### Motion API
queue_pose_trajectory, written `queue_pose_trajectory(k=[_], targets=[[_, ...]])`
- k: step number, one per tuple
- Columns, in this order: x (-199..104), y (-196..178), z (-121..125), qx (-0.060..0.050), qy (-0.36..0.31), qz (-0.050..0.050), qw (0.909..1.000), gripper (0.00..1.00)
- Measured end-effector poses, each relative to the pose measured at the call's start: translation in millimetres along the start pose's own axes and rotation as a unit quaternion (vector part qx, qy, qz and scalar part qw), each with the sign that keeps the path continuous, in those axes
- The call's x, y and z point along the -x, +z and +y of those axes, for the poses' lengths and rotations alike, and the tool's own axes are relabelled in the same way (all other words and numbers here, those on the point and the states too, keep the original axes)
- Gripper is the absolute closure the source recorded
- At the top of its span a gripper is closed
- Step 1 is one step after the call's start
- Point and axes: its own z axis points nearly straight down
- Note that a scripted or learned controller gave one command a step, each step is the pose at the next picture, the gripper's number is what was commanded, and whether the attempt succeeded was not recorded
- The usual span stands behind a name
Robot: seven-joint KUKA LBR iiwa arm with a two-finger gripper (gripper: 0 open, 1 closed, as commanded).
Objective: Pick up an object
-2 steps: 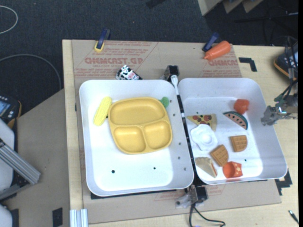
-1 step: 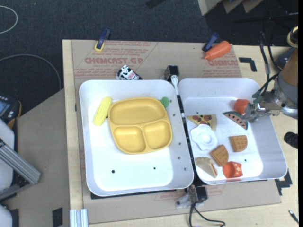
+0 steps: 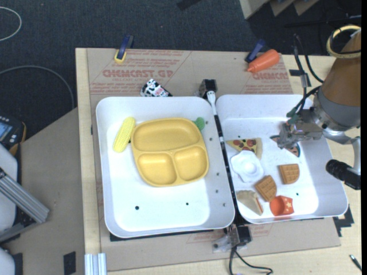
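Note:
My gripper (image 3: 292,137) hangs low over the right side of the right bin (image 3: 269,105), on the grey arm with the orange band (image 3: 344,79). A small red object (image 3: 295,151) peeks out just beneath it; whether they touch I cannot tell. Toy foods lie in this bin: a pizza slice (image 3: 245,145), a fried egg (image 3: 246,166), a waffle square (image 3: 288,173), a brown cracker (image 3: 266,188), a sandwich wedge (image 3: 249,201) and a red piece (image 3: 281,206).
The left bin (image 3: 114,199) holds a yellow divided plate (image 3: 169,150), a corn cob (image 3: 123,133) and a green piece (image 3: 199,123). Behind the bins lie an orange carrot (image 3: 264,61) and a black-and-white toy (image 3: 153,89).

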Motion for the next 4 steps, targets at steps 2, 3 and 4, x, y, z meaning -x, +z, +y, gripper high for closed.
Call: queue_pose_trajectory(k=[2, 3, 4], targets=[[-41, -7, 9, 0.002, 0.002, -0.002, 1.0000, 1.00], [-38, 13, 9, -0.001, 0.003, -0.001, 1.0000, 1.00], [-43, -8, 8, 0.003, 0.002, -0.002, 1.0000, 1.00]])
